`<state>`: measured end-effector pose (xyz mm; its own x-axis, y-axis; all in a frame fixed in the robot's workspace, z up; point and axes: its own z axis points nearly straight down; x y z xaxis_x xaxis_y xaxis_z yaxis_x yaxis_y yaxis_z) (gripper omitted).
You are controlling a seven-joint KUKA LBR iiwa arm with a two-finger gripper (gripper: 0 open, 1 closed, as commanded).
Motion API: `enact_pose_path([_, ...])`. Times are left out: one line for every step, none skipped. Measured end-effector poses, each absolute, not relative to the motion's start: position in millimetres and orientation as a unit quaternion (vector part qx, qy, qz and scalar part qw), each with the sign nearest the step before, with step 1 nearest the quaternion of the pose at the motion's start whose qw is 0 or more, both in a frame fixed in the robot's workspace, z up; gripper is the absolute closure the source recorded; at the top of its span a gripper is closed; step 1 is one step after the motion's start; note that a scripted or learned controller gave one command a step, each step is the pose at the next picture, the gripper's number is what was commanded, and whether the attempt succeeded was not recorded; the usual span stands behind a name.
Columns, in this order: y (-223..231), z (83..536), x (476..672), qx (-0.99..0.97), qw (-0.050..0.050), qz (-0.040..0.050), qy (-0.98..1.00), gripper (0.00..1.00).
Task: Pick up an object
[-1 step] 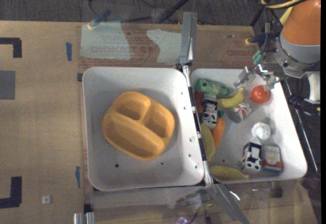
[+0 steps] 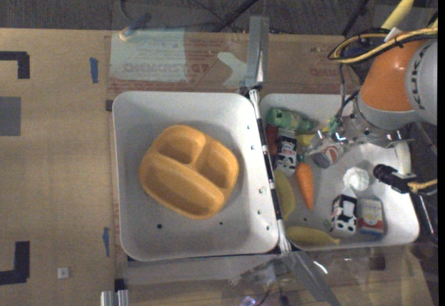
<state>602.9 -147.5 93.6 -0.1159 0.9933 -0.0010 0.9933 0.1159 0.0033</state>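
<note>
Lying just below the hand (image 2: 332, 139): carrot (image 2: 305, 185).

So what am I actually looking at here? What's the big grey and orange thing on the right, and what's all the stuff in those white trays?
You are looking down, at a slant, from one camera fixed above a workbench. The grey and orange shape is a robot arm reaching in from the right. Its gripper, a two-finger claw, is low over the right bin, among the toys; whether it has caught anything cannot be told from here.

The left bin holds an orange divided plate. The right bin holds toy food: a carrot, a green toy, two small black and white cartons, a small box, yellow banana-like pieces and a crumpled white thing.

The arm's job is simply to pick one object up.
</note>
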Motion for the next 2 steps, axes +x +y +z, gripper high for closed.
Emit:
enact_pose_path([-149,105,604.0,0.666,0.003,0.0021,0.746,1.0])
enact_pose_path([-99,207,604.4,0.633,0.002,0.001,0.774,1.0])
